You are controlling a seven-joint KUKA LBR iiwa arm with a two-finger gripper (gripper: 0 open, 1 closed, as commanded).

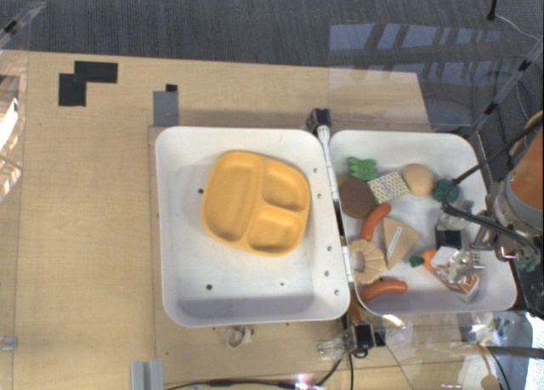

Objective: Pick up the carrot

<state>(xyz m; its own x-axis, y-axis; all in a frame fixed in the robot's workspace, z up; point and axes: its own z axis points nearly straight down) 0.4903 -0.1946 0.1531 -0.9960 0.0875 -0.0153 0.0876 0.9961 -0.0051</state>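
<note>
Low in the right bin (476,152), toward the frame's lower right: gripper (461,273), its spread impossible to tell. Just left of it, carrot (444,257), orange with a green end, lying on the bin floor beside a cheese wedge (398,240). Further left, two sausages (375,221), a brown disc (355,197), broccoli (361,167). In the left bin (183,235), a yellow tray (255,202).

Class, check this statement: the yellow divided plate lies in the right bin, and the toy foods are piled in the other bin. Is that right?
Not quite. The camera view shows the yellow divided plate in the left bin, not the right one. The toy foods are piled in the other bin, the right bin.
</note>
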